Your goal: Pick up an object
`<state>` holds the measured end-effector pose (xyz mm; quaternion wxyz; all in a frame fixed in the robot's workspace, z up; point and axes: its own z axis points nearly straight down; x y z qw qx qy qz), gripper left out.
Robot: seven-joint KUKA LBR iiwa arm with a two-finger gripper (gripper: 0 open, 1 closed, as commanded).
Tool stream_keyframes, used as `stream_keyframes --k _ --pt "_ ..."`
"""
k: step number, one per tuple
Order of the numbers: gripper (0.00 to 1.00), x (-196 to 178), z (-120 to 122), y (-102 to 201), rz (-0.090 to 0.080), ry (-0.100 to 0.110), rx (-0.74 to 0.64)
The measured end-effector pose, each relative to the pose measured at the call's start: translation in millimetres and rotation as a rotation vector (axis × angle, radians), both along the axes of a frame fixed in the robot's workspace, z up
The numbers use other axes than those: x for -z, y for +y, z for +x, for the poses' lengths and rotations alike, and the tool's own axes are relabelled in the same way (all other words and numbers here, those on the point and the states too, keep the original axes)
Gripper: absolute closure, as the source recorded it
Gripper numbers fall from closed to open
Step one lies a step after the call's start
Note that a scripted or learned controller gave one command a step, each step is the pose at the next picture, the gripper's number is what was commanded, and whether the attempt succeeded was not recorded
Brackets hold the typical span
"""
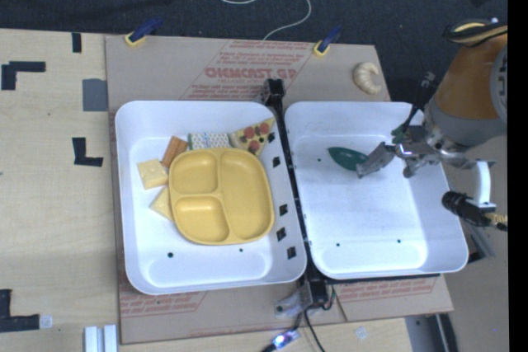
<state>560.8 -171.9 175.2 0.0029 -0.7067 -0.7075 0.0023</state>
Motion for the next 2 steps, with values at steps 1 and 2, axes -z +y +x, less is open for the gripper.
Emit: stream_keyframes --k 1,2 --pt "0.0 64 2 -3 0.0 0.0 0.0" --pt "0.0 92 2 -2 -0.002 -0.005 -0.001"
